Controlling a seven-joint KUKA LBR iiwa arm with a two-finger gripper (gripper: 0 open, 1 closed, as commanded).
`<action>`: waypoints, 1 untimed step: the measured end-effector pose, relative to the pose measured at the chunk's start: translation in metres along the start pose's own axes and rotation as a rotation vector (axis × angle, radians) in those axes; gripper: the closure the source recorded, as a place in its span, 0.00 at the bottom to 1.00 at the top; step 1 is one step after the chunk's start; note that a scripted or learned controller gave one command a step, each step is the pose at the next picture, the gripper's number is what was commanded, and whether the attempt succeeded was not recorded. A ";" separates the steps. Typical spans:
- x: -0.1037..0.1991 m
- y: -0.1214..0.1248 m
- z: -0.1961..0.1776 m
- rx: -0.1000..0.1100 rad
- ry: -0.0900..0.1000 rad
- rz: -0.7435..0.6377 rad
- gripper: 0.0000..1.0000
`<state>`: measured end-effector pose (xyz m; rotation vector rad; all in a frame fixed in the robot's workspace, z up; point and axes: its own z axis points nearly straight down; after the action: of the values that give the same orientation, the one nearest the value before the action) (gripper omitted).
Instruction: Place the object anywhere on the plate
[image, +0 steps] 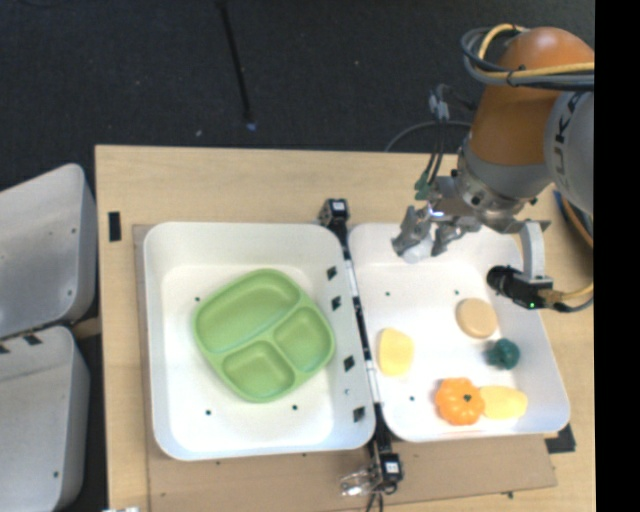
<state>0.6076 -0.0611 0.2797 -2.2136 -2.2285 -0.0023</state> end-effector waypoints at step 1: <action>0.044 -0.002 0.008 0.001 -0.001 0.001 1.00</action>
<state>0.6051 -0.0169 0.2719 -2.2150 -2.2273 0.0001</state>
